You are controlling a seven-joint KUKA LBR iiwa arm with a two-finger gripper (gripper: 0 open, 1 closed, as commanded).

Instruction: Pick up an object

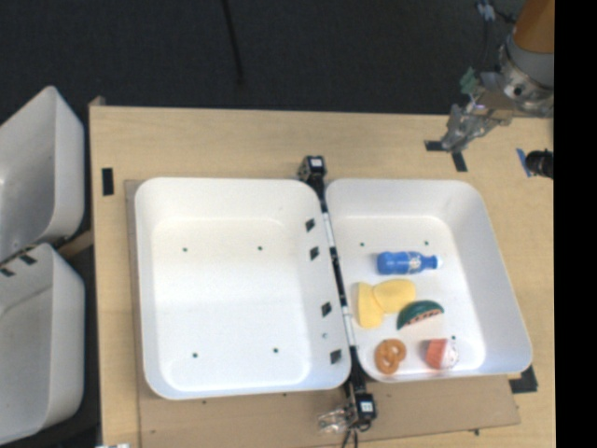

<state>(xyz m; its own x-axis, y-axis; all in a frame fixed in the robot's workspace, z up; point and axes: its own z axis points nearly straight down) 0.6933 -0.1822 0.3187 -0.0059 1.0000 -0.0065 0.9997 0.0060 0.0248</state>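
Camera view: arm w/ orange band comes in top right; hand [464,124] sits above the bench [233,138], beyond the far rim of the right bin [499,250], well apart from everything in it. Nothing visible between its tips. Too small and blurred to judge how far open it is, can't tell.

Right bin holds 5 items, all clustered in the near half:
- blue bottle [407,262], lying on its side, cap toward the right. Label not readable at this res.
- yellow piece [381,301], just below the bottle, near the bin's left wall.
- watermelon slice [420,314], green rind, red flesh, touching or just beside the yellow piece on its right.
- orange pretzel-like ring [391,355], near the front left corner.
- red/white item [441,353], just right of the ring, near the front wall. Type unclear.

Left bin [149,278] sits alongside, joined by black clips along the shared edge. No brands or writing legible anywhere.
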